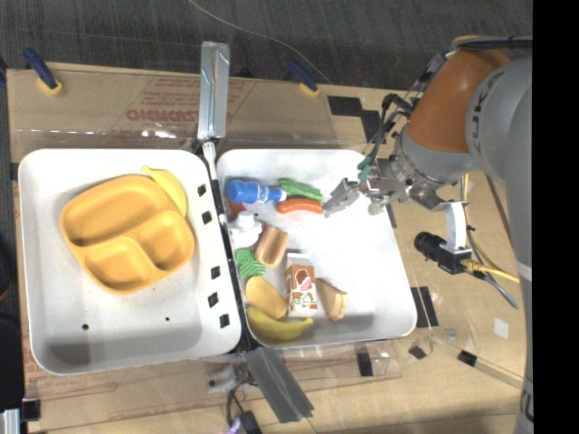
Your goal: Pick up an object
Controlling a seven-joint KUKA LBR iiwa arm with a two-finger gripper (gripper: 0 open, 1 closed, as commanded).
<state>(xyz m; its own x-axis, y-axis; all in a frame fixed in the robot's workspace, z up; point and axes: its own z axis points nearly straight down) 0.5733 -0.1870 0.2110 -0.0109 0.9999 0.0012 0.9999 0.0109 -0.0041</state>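
Hand hovers over the right bin.

A shallow white left bin is sitting on the cardboard-covered bench, holding a yellow plastic divided tray. A second white bin is lying just beside it. Two blue clamps are gripping the bench's far edge.

The grey arm reached in from the right, its orange band bent above the wrist, and the gripper hung low, pointing left, with nothing visibly caught between its fingers.
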